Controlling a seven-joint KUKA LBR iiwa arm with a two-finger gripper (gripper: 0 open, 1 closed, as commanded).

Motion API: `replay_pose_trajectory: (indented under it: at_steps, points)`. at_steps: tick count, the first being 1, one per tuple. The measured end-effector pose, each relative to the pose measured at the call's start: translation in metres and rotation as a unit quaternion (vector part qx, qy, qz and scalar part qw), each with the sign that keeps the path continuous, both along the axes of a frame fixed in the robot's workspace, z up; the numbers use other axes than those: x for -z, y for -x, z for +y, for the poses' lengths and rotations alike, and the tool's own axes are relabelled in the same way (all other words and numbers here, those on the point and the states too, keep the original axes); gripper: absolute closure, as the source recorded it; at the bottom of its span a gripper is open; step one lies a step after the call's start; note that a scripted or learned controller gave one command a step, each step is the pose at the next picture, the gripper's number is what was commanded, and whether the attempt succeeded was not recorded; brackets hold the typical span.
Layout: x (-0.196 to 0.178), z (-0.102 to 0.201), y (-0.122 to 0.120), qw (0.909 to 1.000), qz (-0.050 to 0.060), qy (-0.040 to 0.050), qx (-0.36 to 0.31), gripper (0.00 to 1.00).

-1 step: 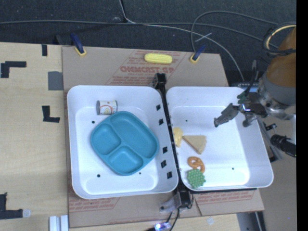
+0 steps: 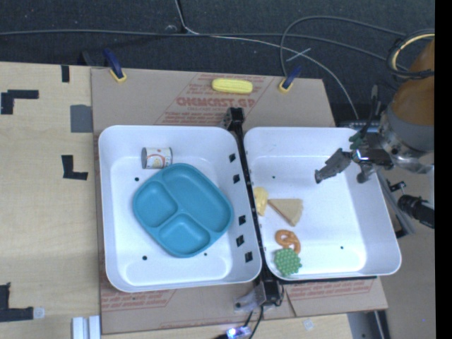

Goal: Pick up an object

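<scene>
- Red printing across the brown cardboard sheet (image 2: 205, 101) under the two bins, lying well left of the gripper (image 2: 346, 165) and farther up the view; reads roughly "CHEMCAST GP", last letters partly cut off by a black clip.
- More faint red printing along the cardboard's near edge, below and left of the gripper; too small and blurred to read.
- Label on the small can (image 2: 157, 158), far left of the gripper in the other bin; orange and white, lettering not legible.
</scene>
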State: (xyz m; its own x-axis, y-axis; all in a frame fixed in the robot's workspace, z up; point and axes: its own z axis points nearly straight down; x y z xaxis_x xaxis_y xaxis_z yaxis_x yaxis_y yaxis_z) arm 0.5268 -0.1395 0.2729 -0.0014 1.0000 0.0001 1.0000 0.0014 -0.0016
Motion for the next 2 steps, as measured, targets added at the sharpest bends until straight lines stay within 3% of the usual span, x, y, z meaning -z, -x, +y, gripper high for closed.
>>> replay_pose_trajectory:
  at_steps: [2]
  points:
    - [0.098, 0.014, 0.011, 1.0, 0.002, -0.0003, 0.0, 0.0]
